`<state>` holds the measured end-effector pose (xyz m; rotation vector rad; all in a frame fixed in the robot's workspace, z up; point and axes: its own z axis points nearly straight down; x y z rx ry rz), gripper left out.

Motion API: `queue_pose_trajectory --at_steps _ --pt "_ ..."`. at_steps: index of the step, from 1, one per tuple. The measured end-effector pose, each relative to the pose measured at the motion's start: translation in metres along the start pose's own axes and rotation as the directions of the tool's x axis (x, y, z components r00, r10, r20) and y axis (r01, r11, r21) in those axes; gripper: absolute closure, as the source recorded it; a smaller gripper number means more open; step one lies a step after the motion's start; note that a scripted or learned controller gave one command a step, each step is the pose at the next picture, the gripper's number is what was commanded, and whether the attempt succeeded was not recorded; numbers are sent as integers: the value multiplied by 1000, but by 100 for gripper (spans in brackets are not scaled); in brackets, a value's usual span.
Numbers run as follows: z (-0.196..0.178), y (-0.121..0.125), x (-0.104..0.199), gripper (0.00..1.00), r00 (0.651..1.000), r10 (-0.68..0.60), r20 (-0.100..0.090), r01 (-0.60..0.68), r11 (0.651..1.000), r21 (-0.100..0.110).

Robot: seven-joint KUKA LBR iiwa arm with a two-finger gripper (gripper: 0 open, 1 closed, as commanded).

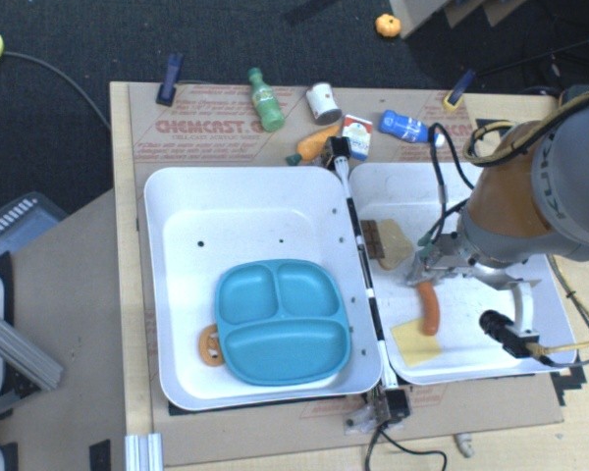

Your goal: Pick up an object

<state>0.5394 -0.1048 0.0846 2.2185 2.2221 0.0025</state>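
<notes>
Inside the right bin (530, 356), hand (427, 273) just above sausage (429, 307), finger state unclear

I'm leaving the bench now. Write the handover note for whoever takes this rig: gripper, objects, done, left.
Gripper: low in the right bin, at the top end of the orange sausage; whether the fingers are open or shut cannot be made out from above.
Right bin also holds a yellow cheese slice, a tan piece and a brown piece by the divider.
Left bin: blue divided plate, small pretzel at its left edge.
Done: arm brought down over the sausage.
Left: nothing looks lifted yet; confirm a grasp, then raise.
</notes>
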Motion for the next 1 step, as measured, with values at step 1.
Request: queue_pose_trajectory --at_steps 1 --pt "-101 34 65 100 1000 0 -1 0 1000 0"
